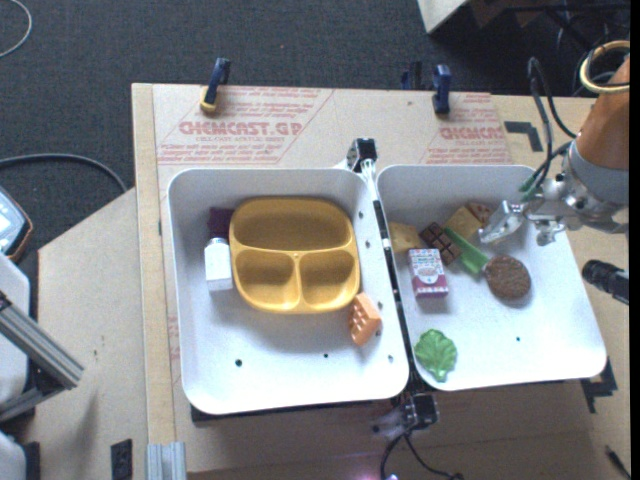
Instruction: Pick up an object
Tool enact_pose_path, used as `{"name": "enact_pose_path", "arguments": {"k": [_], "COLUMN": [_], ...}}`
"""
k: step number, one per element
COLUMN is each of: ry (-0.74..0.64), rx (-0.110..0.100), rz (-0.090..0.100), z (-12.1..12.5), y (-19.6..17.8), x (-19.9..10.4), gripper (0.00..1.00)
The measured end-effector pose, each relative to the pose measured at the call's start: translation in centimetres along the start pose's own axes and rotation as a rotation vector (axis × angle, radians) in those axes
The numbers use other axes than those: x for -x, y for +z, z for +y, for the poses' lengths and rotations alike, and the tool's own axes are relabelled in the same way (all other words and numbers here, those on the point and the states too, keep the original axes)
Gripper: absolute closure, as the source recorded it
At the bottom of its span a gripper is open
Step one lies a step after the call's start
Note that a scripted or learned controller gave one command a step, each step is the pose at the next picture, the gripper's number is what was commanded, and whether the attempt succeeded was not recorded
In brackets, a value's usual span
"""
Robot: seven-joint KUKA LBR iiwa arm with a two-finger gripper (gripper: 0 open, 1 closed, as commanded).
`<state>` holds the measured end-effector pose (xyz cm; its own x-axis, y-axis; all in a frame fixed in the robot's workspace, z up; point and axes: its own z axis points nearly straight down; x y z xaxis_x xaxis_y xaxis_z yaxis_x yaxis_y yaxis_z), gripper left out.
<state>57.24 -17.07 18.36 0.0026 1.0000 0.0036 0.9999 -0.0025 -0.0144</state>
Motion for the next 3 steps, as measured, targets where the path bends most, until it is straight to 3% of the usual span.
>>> {"name": "enact_pose_path", "arguments": {"k": [1,3], "ry": [-0.003,-0.003], "rx": [0.013,0.009], "rz": [-0.003,-0.002], "z": [0.3,0.3], "y": [-0.7,9.5], "x": [0.0,-1.1], "gripper": [0.00,0.00]}}
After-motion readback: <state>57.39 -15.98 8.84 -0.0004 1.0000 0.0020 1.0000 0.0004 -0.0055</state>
